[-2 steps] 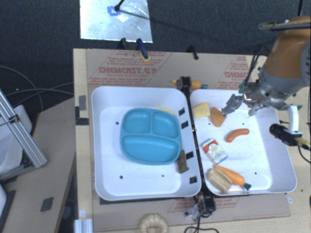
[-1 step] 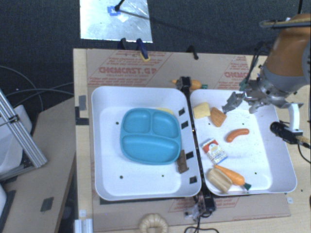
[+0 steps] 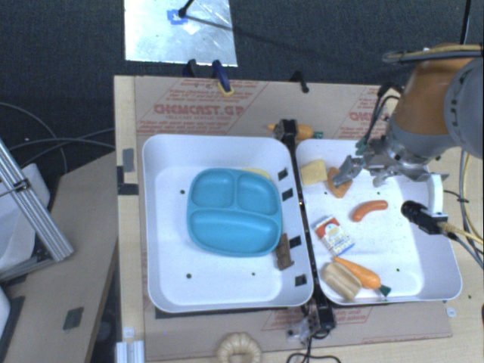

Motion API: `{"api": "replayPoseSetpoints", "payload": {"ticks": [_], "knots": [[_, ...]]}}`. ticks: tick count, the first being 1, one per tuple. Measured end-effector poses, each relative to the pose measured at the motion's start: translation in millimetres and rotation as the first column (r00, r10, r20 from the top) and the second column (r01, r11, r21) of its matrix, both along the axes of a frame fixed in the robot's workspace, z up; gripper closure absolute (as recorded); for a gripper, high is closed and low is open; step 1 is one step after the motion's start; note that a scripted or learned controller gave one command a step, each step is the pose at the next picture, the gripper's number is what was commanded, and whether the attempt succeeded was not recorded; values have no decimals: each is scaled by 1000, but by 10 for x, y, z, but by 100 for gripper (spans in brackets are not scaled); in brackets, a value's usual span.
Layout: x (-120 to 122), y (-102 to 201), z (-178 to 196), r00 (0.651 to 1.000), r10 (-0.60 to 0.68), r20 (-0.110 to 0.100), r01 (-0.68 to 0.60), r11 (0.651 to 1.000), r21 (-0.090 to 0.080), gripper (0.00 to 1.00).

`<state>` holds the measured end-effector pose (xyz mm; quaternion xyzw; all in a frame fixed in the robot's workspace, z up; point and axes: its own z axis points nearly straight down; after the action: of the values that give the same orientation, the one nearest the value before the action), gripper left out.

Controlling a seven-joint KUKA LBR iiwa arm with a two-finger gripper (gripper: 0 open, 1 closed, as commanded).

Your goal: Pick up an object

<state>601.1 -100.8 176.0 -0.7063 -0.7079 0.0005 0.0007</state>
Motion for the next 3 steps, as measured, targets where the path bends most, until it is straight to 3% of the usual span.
{"api": "replayPoseSetpoints", "payload": {"ticks": [2,3], "knots": [[85,-20,-941,1000,-2,-1,2,1000,0,0],[99,-24,-809,1000,-2,4,2,1000,0,100]]}}
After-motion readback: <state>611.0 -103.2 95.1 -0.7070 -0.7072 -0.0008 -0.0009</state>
